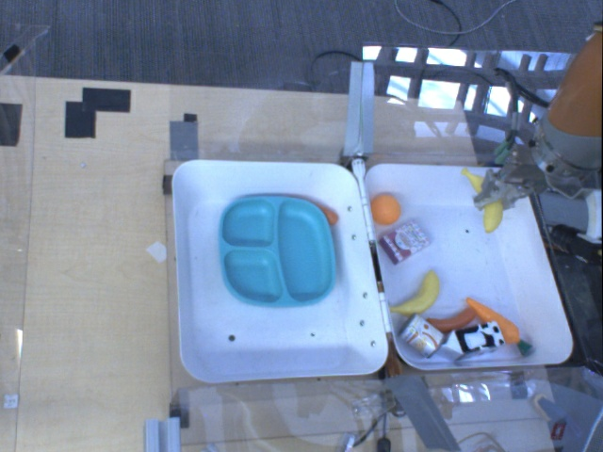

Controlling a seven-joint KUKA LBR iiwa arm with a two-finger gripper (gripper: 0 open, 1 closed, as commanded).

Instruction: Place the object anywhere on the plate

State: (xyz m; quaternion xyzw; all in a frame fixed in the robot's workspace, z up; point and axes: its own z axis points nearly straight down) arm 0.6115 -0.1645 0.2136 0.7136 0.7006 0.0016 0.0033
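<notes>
End effector: at far right corner of right bin, over a yellow banana; finger state cannot be told. Blue divided plate: centre of left bin. Right bin also: orange, second banana, carrot, snack packet

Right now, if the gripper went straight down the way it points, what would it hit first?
Probably the yellow banana just under the gripper in the right bin, though height above it is unclear.
</notes>
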